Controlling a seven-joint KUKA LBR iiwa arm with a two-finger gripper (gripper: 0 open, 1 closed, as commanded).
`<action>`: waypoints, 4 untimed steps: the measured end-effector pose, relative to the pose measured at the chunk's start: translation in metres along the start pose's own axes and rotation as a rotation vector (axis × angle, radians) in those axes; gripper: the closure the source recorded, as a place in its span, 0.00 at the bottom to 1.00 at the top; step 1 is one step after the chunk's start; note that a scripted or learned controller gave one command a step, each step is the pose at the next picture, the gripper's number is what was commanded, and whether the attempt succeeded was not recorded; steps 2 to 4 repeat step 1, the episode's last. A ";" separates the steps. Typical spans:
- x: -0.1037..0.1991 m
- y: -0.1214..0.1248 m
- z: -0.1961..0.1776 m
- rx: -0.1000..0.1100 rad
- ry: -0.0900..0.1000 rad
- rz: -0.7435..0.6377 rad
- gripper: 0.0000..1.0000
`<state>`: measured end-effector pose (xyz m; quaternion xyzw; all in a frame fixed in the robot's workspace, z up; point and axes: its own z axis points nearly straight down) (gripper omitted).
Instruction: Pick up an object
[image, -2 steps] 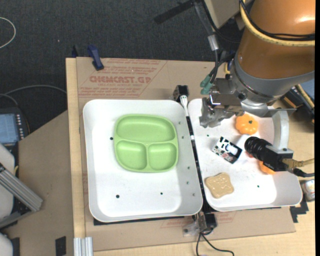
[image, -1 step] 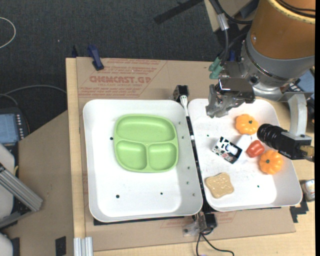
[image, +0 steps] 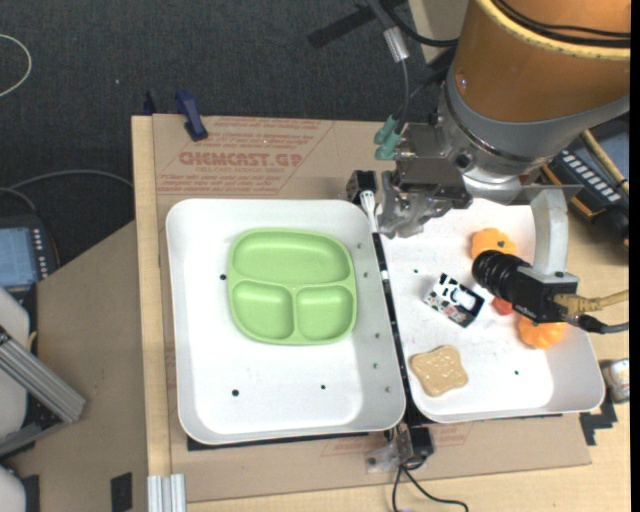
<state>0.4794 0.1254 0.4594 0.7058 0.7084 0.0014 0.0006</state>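
Grey arm (image: 500, 150) with orange band reaches in from the right, wrist bent down over the right bin's (image: 520, 385) far-left corner.
Its gripper (image: 402, 218) sits low by the wall between the bins; open or closed can't be told. Same bin: tan toast-shaped piece (image: 440, 370) near the front, black-and-white item (image: 455, 300) mid, orange pieces (image: 490, 243) toward the right. The left bin (image: 185, 330) holds a green divided plate (image: 293, 285).

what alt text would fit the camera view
The gripper hangs over the far left corner of the right bin, which holds a toast slice, a small black-and-white object and orange pieces. The left bin holds a green divided plate.
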 end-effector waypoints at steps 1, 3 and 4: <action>0.020 -0.001 0.097 0.011 -0.003 0.003 1.00; 0.020 -0.001 0.097 0.011 -0.003 0.003 1.00; 0.020 -0.001 0.097 0.011 -0.003 0.003 1.00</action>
